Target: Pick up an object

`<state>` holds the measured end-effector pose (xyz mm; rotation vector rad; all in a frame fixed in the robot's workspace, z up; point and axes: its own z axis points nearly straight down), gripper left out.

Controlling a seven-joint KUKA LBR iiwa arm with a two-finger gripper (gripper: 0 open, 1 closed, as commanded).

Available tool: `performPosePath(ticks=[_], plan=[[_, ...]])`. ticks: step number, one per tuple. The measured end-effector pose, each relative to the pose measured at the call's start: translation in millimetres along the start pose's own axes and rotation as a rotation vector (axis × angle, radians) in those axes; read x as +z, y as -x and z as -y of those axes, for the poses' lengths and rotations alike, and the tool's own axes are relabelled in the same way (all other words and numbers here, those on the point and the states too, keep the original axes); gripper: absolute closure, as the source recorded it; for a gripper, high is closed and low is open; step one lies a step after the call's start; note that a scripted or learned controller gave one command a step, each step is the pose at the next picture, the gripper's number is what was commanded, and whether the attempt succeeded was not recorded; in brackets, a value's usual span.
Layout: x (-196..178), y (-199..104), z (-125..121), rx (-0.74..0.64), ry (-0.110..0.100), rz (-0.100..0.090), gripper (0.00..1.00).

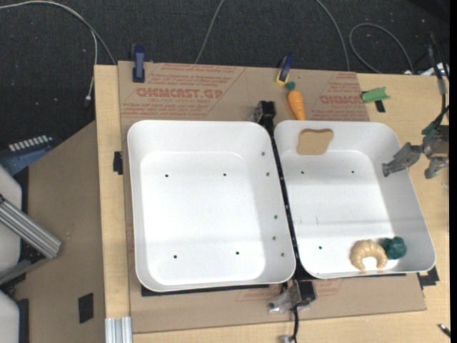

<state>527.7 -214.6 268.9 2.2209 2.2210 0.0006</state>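
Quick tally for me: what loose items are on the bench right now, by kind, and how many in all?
Toast slice, on the right bin's far wall: 1
Croissant, right bin's near corner: 1
Green item, touching the croissant, too small to identify: 1
Carrot, on the cardboard behind the bins: 1
Total: 4

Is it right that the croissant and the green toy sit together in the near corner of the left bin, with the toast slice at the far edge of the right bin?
Not quite. The camera view shows the croissant and green toy in the right bin, not the left bin. The toast slice is at the right bin's far edge, as you said.
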Motion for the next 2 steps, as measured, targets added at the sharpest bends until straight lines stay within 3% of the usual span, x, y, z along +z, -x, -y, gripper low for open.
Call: performPosePath(ticks=[1,2], plan=[[190,8,-21,0.0,-0.01,-0.003,0.0],[184,7,40,0.003,-0.003,-0.001,0.0]])
